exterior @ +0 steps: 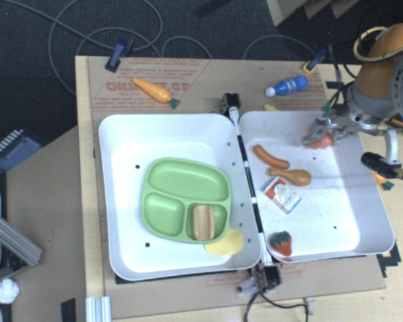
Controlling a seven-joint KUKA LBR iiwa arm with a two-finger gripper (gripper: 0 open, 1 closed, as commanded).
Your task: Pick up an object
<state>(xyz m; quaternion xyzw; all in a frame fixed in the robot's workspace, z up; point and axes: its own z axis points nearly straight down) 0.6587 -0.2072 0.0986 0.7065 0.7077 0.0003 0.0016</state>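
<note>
Nearest the camera, at the front edge of the right bin [363,243], sits a small red strawberry-like toy [281,243], and just across the divider a yellow piece [224,243] lies against the green sectioned plate [185,196] in the left bin [121,180]. A tan block [203,221] rests in one of the plate's front compartments. Further back in the right bin lie a red-and-white packet [283,194], a brown drumstick-shaped toy [291,176] and a sausage [271,157], all close together near the divider. On the worktop [94,247] behind the bins are an orange carrot [153,90] and a blue bottle [288,86].

The jaws [320,137] are low at the back of the right bin, right at a small reddish object [323,139]. The metal parts overlap it, so I cannot tell whether the jaws are spread, closed, or pinching it; it could be between them or merely beside them. It appears to sit on or just above the bin floor, not clearly lifted.

As I judge it, the task is at the grasp stage: the arm has chosen the reddish object as its target and is down at it, but nothing is visibly raised clear. A secure closure and a lift are left
</note>
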